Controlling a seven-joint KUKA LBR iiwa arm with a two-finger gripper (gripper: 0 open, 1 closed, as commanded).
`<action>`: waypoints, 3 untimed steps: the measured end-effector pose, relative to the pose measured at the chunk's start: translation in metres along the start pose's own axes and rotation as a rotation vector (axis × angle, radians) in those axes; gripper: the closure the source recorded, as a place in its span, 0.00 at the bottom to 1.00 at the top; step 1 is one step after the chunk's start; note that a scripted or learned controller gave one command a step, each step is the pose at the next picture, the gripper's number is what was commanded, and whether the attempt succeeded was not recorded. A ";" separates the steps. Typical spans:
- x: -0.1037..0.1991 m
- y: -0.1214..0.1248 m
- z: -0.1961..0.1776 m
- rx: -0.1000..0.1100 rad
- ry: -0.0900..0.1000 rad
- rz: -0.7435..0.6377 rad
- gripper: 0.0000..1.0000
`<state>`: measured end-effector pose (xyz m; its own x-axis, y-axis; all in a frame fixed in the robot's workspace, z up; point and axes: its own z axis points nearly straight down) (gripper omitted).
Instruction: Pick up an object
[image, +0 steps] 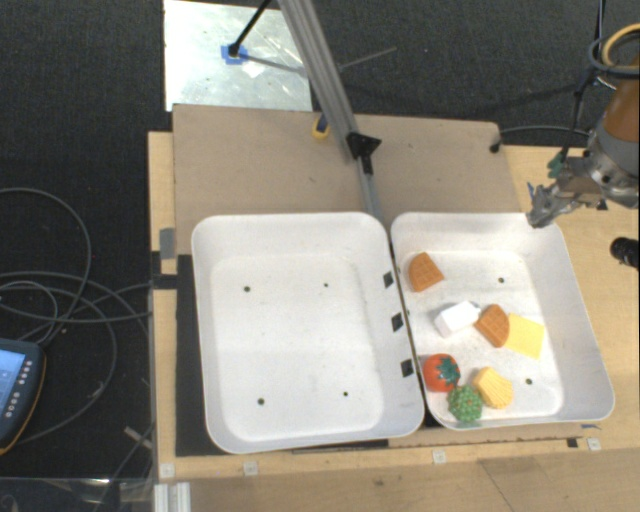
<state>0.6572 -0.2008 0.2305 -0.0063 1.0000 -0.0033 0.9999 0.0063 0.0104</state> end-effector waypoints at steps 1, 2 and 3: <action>0.000 0.001 0.002 0.006 0.001 0.000 1.00; 0.044 0.005 -0.003 0.008 0.004 -0.003 1.00; 0.092 -0.002 0.004 0.010 0.005 -0.003 1.00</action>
<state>0.6551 -0.1090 0.2266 -0.0096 1.0000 0.0012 1.0000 0.0096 0.0004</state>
